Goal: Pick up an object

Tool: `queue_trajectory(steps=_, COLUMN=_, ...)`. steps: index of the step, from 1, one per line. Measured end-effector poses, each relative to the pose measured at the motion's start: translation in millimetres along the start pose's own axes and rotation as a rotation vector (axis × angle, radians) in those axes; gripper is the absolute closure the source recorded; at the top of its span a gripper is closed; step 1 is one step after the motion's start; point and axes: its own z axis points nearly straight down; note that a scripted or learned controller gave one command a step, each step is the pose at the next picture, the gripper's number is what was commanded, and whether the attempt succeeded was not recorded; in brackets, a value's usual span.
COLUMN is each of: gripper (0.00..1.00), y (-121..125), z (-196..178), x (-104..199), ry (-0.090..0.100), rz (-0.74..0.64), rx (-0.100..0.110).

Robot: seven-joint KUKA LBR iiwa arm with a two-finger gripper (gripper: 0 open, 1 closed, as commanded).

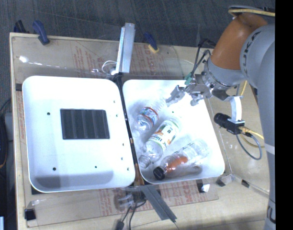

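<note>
Where bottles (162, 136) slant diagonally, gripper (184, 96) above, nothing between fingers.

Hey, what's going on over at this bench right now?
A grey robot arm reaches in over the right bin, which holds a few plastic bottles. Its pincer hangs open above the bin's far end, holding nothing. The nearest clear bottle lies untouched, as does the dark-capped bottle.

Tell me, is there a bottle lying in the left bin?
No, the bottles all lie in the right bin; the left bin shows a dark ribbed panel.
</note>
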Motion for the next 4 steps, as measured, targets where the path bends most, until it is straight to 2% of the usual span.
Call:
queue_trajectory(steps=1, gripper=0.0, y=-9.9, z=104.7, x=51.0, ry=-0.003, rz=-0.163, rx=-0.014)
queue_trajectory(steps=2, gripper=0.0, y=-6.1, z=123.8, x=43.6, ry=-0.002, rz=-0.21, rx=-0.013)
queue_trajectory(steps=3, gripper=1.0, y=-4.5, z=112.3, x=45.1, ry=-0.002, rz=-0.216, rx=-0.015)
queue_trajectory(steps=4, gripper=1.0, y=21.1, z=29.9, x=116.3, ry=-0.001, rz=-0.245, rx=-0.004)
